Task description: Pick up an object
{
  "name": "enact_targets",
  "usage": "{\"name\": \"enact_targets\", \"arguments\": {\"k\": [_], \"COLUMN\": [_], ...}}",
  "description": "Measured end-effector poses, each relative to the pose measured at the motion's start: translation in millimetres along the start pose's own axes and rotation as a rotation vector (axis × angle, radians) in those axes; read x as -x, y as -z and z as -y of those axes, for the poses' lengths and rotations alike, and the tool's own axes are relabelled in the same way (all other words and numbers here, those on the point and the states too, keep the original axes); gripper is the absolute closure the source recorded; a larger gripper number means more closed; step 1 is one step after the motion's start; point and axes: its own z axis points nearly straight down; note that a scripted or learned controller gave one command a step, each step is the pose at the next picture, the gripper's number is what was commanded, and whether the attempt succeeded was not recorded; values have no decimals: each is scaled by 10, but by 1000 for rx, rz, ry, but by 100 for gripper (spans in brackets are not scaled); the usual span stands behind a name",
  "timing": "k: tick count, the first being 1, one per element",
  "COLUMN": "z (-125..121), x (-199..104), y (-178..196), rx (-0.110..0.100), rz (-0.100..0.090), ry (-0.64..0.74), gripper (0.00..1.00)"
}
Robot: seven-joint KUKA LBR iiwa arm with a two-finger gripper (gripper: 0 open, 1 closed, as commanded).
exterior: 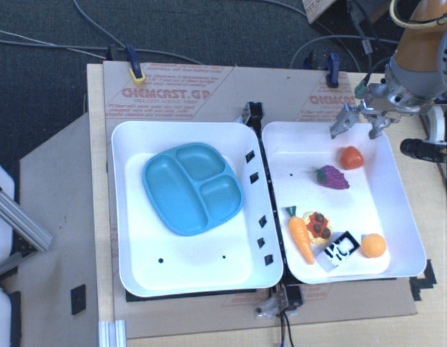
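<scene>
The hand (360, 123), fingers spread and holding nothing, hovers just above the tomato (351, 157).

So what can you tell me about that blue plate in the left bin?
The blue plate looks like smooth plastic, rounded, with three compartments: one large and two smaller. It lies flat on the floor of the left bin, turned at a slant, toward the bin's upper half. Nothing rests in it, and no other object touches it.

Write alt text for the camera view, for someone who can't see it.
A robot arm's gripper hovers open over the far edge of the right bin, which holds toy food: tomato, grapes, carrot, orange. The left bin holds a blue divided plate.
</scene>
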Motion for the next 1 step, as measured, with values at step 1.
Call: {"name": "enact_targets", "arguments": {"k": [1], "z": [-30], "x": [-5], "y": [100], "rx": [15], "rz": [3], "ry": [3], "gripper": [0]}}
